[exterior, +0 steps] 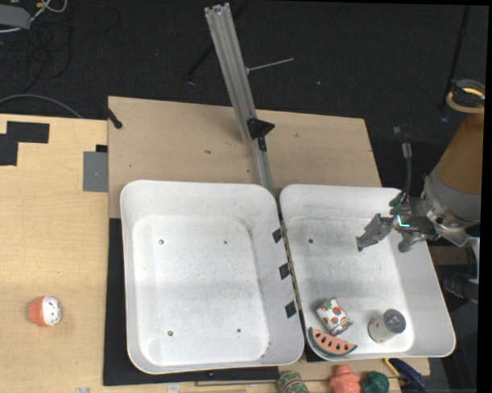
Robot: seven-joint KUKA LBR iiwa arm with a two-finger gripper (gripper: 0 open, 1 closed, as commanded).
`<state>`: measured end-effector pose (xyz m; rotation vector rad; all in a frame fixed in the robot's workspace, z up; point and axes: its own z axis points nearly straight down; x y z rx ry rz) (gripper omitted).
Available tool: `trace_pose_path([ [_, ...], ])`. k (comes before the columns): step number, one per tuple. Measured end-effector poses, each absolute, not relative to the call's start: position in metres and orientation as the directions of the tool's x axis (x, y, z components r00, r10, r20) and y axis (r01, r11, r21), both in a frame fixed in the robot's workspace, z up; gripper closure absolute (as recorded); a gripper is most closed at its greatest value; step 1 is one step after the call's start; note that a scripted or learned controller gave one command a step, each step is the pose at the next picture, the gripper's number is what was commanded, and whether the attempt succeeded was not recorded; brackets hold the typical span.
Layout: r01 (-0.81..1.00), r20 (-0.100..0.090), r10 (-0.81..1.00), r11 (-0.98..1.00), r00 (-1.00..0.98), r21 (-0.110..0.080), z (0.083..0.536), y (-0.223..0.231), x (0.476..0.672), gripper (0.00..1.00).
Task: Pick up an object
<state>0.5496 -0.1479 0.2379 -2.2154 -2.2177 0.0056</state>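
My gripper (387, 235) hangs over the right part of the right bin (354, 205), open, with nothing between its two dark fingers. Below it, near the bin's front edge, lie a small white carton with red spots (334, 315), a watermelon slice (333, 344) and a grey cylinder (386, 325). All three sit well apart from the gripper, toward the front of the bin.
The left bin (196, 278) lies beside the right one, with black clips on the shared rim. A metal rail (238, 83) slants in from behind. Small toys (344, 383) sit in front of the right bin, and an orange ball (44, 311) rests on the bench at left.
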Motion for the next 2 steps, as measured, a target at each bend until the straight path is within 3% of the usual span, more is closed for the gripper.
trace_pose_path([
  [1,1.0,0.001,1.0,-0.001,0.001,-0.003,0.24,-0.149,0.55,0.0],
  [2,1.0,0.002,1.0,0.001,-0.001,-0.008,0.195,-0.143,0.545,0.0],
])
